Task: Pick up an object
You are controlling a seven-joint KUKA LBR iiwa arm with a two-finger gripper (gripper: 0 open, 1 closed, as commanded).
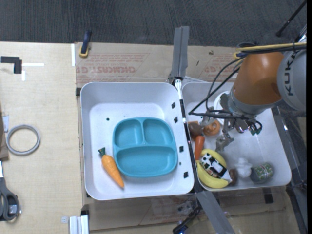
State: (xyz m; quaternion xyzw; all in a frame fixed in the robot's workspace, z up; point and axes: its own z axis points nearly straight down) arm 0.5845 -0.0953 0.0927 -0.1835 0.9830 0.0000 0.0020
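The right bin point(280, 145) holds several small things. An orange round piece point(211, 127) and a brown piece point(194, 128) lie by its left wall, with a red-orange pepper-like piece point(199, 146) below them. A yellow banana point(210, 178) curls at the front left, and a black-and-white toy point(213, 165) rests on it. A white lump point(242, 168) and a grey-green ball point(262, 171) sit at the front right. My gripper point(225, 139) hangs low over the bin's middle, just right of the orange piece and above the banana. Nothing is visibly held.
The left bin point(92, 130) holds a blue divided plate point(145, 146) and an orange carrot point(112, 168) by its front left. On the bench to the left lie a grey tape ring point(22, 139) and scissors point(7, 204). Cables trail from the arm's wrist.
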